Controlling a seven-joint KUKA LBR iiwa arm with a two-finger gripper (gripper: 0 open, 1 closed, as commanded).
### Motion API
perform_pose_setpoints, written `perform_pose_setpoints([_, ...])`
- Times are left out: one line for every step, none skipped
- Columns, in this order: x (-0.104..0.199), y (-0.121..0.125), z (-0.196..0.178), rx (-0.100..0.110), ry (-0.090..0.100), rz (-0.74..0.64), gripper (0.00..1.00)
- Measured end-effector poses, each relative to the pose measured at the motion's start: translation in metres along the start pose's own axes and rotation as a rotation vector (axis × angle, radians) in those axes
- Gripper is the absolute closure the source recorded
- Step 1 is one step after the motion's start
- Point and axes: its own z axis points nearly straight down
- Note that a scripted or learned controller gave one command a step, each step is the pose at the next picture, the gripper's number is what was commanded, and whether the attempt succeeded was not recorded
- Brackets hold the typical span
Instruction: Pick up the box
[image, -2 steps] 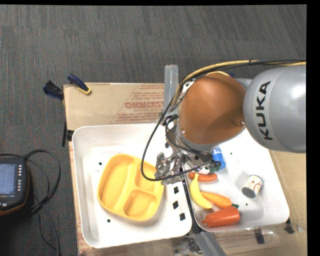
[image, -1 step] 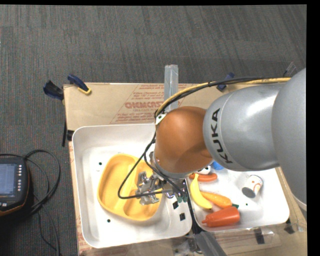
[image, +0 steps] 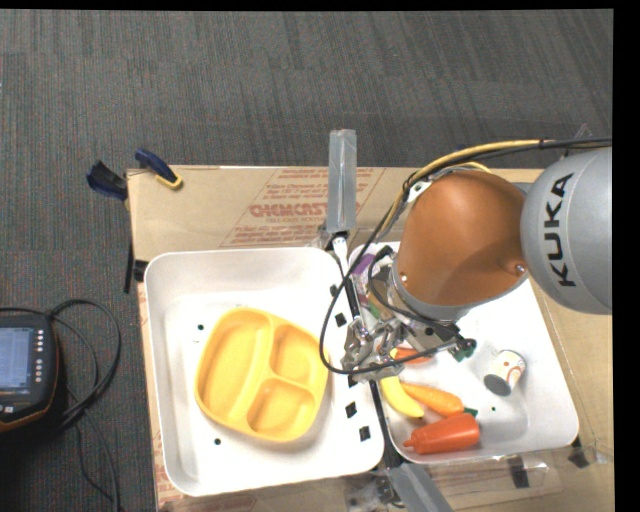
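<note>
Claw (image: 375, 345) low over right bin (image: 545, 420)

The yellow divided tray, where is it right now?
The yellow divided tray lies in the left white bin, toward its middle, left of the gripper.

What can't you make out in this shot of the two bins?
- Box: not identifiable; the arm covers much of the right bin.
- Gripper: finger state unreadable amid cables and clutter.
- Small cup-like item: too small to identify.
- Purple thing: mostly hidden behind the arm.
</note>
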Motion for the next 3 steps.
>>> perform_pose_setpoints([-0.021, 0.067, 0.001, -0.001, 0.003, 0.044, 1.00])
perform_pose_setpoints([-0.088, 0.052, 0.019, -0.002, -0.001, -0.388, 1.00])
perform_pose_setpoints([-0.092, 0.048, -0.012, -0.002, -0.003, -0.767, 1.00])
